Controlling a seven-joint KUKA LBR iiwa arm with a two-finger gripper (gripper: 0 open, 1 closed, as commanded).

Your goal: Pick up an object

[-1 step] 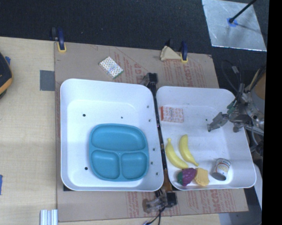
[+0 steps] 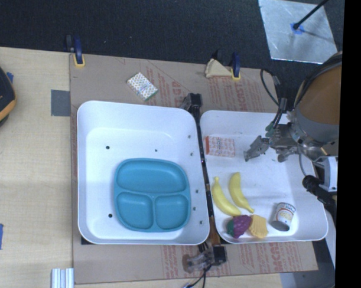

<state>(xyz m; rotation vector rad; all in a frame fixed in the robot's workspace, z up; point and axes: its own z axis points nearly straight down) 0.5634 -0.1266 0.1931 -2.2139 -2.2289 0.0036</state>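
Both bins (image 2: 85, 166) white. Divided tray (image 2: 150, 194) plain light blue. Two bananas (image 2: 232, 195) yellow; grapes (image 2: 240, 225) purple; a yellow-orange piece (image 2: 258, 226) beside them. Can (image 2: 282, 216) grey with a pale label. Packet (image 2: 219, 146) white with red print. Bench wood-tan.

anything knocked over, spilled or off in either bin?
Small stuff only. The can in the right bin lies tipped on its side near the front corner. The flat packet sits slightly skewed against the bin divider. Bananas, grapes and the blue tray look intact; no spill visible.
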